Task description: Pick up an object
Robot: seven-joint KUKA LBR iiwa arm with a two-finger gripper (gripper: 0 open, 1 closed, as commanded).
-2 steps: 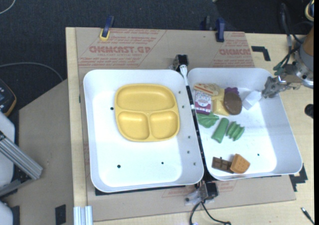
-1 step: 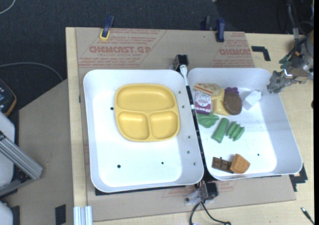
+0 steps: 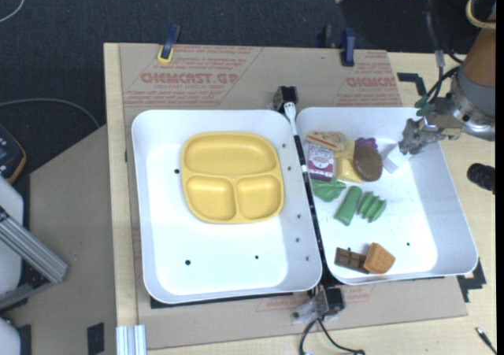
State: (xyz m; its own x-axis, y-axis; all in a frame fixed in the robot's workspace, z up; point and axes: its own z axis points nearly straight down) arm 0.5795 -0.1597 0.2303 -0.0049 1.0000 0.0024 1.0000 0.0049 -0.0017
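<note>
Below me the bench [image 3: 236, 70] shows its brown printed sheet, and two shallow white bins sit directly on it, side by side and touching along their inner rims. My pincer [image 3: 411, 141] hangs over the right bin [image 3: 441, 212], near its far edge. The left bin [image 3: 157, 212] lies well away from my pincer, across the seam. Two clamps grip the bench's far edge: a yellow clamp [image 3: 166, 48] far off beyond the left bin, and a blue clamp [image 3: 346, 45] nearer, just past my bin's far rim.
</note>
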